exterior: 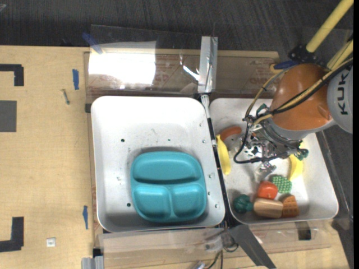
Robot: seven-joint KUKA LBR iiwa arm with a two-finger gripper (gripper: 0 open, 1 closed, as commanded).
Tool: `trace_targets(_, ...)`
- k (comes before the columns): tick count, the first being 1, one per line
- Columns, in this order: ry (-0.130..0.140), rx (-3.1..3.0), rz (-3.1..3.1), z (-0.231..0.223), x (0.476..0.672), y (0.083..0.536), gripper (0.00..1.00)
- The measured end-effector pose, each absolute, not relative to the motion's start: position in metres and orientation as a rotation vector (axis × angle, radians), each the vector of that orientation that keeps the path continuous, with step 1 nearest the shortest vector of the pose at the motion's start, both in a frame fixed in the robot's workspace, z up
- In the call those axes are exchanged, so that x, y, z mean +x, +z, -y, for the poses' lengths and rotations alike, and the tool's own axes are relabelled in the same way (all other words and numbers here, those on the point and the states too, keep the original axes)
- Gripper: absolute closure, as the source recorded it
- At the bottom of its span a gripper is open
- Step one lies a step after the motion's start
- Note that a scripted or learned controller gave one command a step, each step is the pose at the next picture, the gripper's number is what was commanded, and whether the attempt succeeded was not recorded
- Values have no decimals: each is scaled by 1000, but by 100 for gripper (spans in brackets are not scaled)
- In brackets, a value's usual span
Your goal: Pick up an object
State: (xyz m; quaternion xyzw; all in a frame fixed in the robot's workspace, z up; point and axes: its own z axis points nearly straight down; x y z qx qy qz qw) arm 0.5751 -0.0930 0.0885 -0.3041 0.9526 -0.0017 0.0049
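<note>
My gripper [263, 162] reaches down into the right bin [325, 189], under the orange band of the arm, with cables around it. It hangs over the bin's middle, just above a cluster of toy food: an orange-red tomato [267, 190], a green piece [280, 182], a tan bread roll [268, 208], a brown waffle piece [290, 205] and a dark green broccoli [242, 203]. One yellow banana [224, 156] lies along the bin's left wall, with a red-orange piece [229, 133] behind it. Another yellow piece [295, 167] lies right of the gripper. Nothing shows between the fingers.
The left bin [112, 128] holds a teal divided tray [168, 185] in its front half. A clear plastic divider [207, 63] stands behind the two bins. Wooden bench surface [39, 150] lies to the left.
</note>
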Motion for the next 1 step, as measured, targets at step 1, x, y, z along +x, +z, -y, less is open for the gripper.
trace_targets(1, -12, -1220, -2881, 94, 579, 89, 0)
